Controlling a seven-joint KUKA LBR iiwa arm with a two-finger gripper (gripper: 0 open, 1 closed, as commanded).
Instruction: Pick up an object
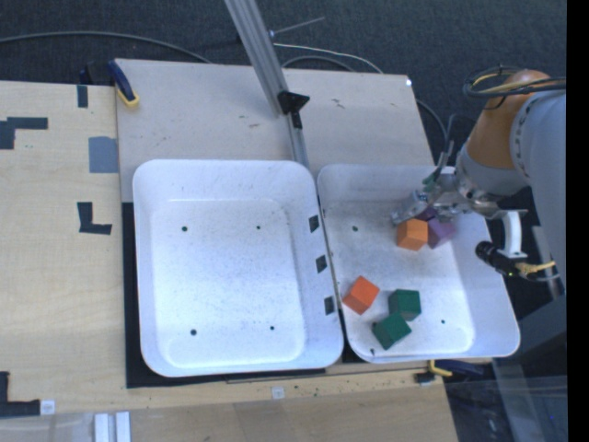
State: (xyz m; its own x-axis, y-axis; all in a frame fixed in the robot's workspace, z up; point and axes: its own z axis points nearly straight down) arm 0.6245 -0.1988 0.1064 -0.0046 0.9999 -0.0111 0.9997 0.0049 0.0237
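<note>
Grey arm (552, 145), orange band (492, 136), black cables (502, 81)

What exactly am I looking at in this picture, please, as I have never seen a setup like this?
One fixed camera looks down at a slant on a bench with two shallow white plastic bins. The grey robot arm with an orange band reaches in from the right. Its hand hovers over the right bin, just above an orange cube and a purple cube. Nearer the front lie another orange cube and two dark green blocks. Whether the hand holds anything is unclear. The left bin sits beside it.
</note>
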